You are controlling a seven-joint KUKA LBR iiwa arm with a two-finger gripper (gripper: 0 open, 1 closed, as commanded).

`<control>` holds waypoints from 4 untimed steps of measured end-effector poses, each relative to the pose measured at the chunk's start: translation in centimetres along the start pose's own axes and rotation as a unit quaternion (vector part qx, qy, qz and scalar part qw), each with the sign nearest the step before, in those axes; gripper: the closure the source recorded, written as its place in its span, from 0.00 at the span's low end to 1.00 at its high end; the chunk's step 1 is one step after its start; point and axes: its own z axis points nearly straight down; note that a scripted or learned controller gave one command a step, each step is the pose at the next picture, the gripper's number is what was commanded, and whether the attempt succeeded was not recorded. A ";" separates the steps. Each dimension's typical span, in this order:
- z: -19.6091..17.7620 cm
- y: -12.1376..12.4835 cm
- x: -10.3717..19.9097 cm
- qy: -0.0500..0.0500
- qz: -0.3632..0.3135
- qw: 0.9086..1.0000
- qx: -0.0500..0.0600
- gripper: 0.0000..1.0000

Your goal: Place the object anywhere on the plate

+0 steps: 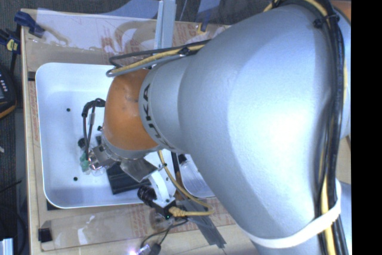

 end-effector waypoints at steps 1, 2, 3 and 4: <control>-7.3 -2.0 -5.8 -0.002 -0.161 0.987 -0.004 1.00; 2.7 4.9 -2.9 -0.001 -0.072 0.997 -0.003 1.00; -7.3 -1.2 -7.3 0.000 -0.022 1.000 -0.003 1.00; 2.8 1.4 3.5 0.000 0.068 0.998 -0.002 1.00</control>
